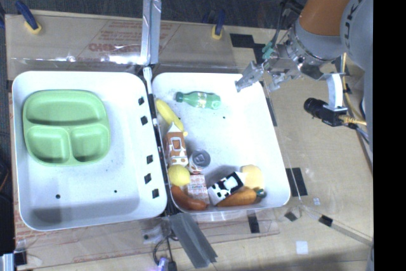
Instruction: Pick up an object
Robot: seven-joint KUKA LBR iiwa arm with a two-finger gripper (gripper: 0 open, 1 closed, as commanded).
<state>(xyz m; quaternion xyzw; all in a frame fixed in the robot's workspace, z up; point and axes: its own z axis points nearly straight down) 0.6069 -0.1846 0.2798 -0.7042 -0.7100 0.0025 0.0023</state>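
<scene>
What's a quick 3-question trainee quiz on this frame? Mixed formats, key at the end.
1. True or false: the green divided tray lies in the left bin.
2. Multiple choice: the green bottle lies A) upright in the left bin, B) on its side near the back of the right bin, C) on the bench outside both bins.
3. Fill in: the end effector sits over the right bin's back ____ corner.

Key: 1 true; 2 B; 3 right.

Arm [336, 3] cut off at frame's top; jaws' state indiscernible.
</scene>
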